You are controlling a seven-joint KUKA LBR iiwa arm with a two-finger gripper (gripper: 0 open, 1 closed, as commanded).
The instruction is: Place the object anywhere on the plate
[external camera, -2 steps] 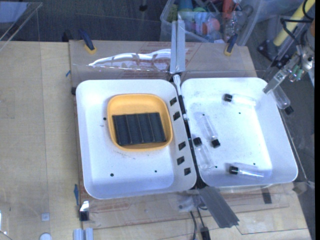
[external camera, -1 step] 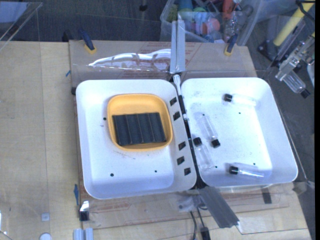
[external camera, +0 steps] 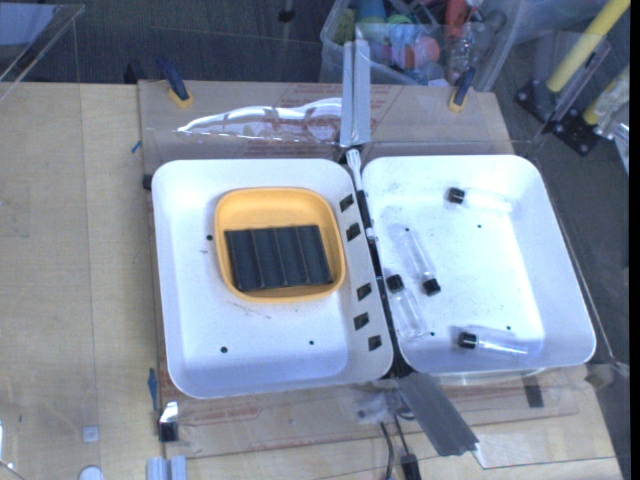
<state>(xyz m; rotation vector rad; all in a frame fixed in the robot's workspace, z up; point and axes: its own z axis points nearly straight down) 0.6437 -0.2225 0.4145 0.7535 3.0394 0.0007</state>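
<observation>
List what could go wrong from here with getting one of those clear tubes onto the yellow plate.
1. The clear tubes with black caps are see-through against the white right bin, so a grasp may miss.
2. They are round and may roll away when touched.
3. The yellow plate already carries a dark ridged block, leaving little bare surface; a tube dropped there may roll off into the left bin.

1. A clear tub (external camera: 430, 18) of bright toys stood beyond the bench
2. Two blue clamps (external camera: 177, 86) gripped the board's far edge
3. A yellow pole (external camera: 590, 28) leaned at the far right
4. A metal divider (external camera: 355, 93) rose between the bins
</observation>
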